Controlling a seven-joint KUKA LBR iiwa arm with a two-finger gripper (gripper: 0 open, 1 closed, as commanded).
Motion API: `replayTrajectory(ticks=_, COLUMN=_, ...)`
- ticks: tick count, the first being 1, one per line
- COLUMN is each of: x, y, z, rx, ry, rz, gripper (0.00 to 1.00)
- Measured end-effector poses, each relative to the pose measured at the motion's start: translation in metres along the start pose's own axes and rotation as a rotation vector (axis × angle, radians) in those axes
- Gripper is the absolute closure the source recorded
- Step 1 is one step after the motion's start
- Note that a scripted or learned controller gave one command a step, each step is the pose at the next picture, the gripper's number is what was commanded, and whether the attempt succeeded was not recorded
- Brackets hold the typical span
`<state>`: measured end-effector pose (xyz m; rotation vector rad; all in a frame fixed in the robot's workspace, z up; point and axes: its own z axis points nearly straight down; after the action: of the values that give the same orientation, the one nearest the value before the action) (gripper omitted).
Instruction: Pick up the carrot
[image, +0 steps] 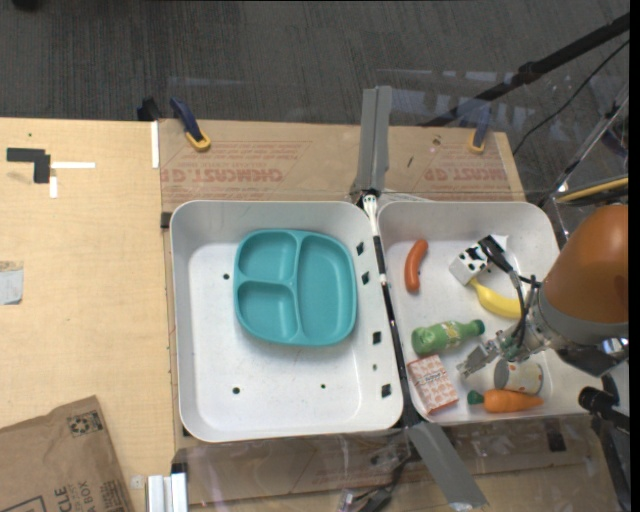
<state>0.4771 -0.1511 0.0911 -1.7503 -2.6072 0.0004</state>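
Bins numbered two on my feed: the left bin (200, 330) held one teal divided plate (296, 288), and the right bin (540, 225) held six loose things, namely one carrot (512, 401), one banana (497, 299), one green bottle (447, 335), one red sausage (415, 265), one small printed box (432, 384) and one black-and-white toy (474, 262). I saw the carrot lying flat at the right bin's near edge, just below the gripper (492, 356), which hung low between bottle and carrot. Whether its grasp was wide or narrow I could not tell.
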Motion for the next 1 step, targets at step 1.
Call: replayTrajectory(ticks=1, x=-0.0004, y=0.0001, z=-0.0087, rx=0.0, ry=0.0, rz=0.004, gripper=1.0)
